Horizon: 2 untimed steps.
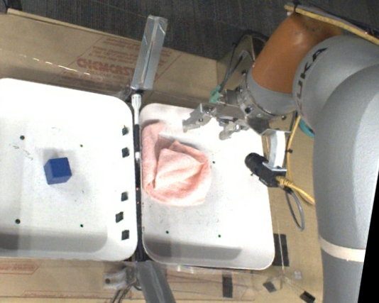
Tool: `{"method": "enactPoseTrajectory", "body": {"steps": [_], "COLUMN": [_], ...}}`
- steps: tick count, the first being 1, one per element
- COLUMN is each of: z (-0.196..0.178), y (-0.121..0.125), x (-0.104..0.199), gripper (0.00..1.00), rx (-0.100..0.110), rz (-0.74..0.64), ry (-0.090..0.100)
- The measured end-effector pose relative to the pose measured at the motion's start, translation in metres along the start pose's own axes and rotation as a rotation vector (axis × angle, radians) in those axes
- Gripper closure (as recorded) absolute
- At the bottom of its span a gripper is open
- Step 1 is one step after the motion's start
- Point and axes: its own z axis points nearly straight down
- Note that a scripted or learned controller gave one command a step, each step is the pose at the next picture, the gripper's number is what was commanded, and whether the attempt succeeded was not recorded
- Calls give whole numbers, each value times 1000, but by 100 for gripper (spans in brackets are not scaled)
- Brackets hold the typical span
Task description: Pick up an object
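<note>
Camera view: my gripper (211, 122) hangs over the far rim of the right bin (249, 222), fingers spread apart with nothing between them. The pink cloth (175, 170) lies bunched in that bin's near-left part, against the divider, just beside and nearer than the gripper. A blue cube (58, 170) sits in the left bin (7, 124), well apart from the cloth. From this slant I judge the gripper above the cloth, not touching, though height is hard to read. I'd aim at the cloth's raised fold, descend straight, then close.
</note>
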Motion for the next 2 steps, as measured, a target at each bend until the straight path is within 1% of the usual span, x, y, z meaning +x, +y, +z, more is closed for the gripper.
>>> {"method": "enactPoseTrajectory", "body": {"steps": [1, 2], "z": [117, 125], "y": [-2, 25], "x": [-22, -29], "gripper": [0, 0], "rx": [0, -7], "rz": [8, -231], "ry": [-1, -2]}}
